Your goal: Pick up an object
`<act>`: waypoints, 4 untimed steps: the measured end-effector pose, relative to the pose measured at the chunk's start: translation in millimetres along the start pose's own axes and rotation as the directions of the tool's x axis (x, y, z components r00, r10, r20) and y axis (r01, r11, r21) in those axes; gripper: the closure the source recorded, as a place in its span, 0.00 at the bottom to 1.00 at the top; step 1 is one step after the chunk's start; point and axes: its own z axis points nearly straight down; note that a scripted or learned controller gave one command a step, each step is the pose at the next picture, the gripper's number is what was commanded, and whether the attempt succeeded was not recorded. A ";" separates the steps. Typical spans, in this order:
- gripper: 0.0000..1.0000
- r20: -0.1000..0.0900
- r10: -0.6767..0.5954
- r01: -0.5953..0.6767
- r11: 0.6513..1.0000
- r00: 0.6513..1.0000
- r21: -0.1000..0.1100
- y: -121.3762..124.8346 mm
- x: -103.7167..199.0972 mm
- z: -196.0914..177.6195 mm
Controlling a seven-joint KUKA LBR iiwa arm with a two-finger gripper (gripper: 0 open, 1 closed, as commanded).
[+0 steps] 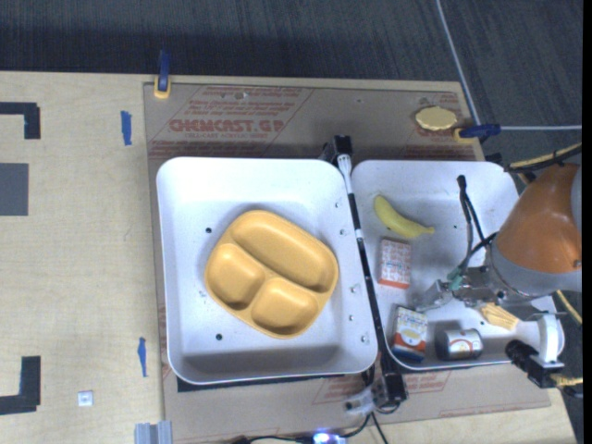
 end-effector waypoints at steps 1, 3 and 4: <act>0.00 0.000 -0.001 0.001 1.000 1.000 -0.004 1.6 45.7 -0.4; 0.00 0.002 0.001 -0.001 1.000 1.000 -0.005 1.6 46.2 -0.3; 0.00 0.001 0.000 0.000 1.000 1.000 -0.005 1.5 45.7 -0.3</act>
